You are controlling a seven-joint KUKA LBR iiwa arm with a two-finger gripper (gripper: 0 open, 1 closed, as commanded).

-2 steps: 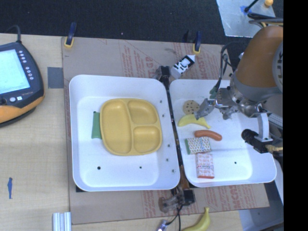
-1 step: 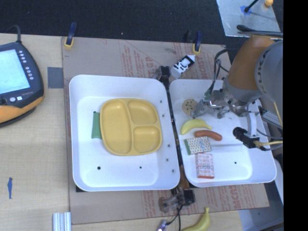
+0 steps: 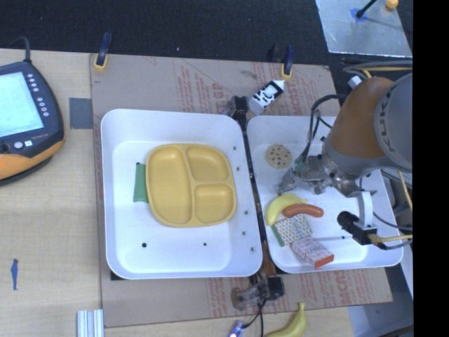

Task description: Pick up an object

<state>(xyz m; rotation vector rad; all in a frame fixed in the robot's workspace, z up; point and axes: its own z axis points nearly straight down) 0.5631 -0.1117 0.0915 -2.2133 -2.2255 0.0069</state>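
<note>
Gripper point(image 3: 295, 181) low in right bin point(image 3: 393, 258), near its left wall, above banana point(image 3: 279, 206) and sausage point(image 3: 303, 210); jaw state cannot be determined.

Yellow tray point(image 3: 189, 184) fills left bin point(image 3: 119, 188) centre, banana point(image 3: 279, 206), sausage point(image 3: 302, 210), boxes point(image 3: 303, 239) crowd right bin point(image 3: 393, 258) front-left, cookie point(image 3: 278, 156) alone nr back.

Light wooden bench point(image 3: 49, 244) against dark floor point(image 3: 175, 9), cardboard sheet point(image 3: 203, 76) on top.
</note>
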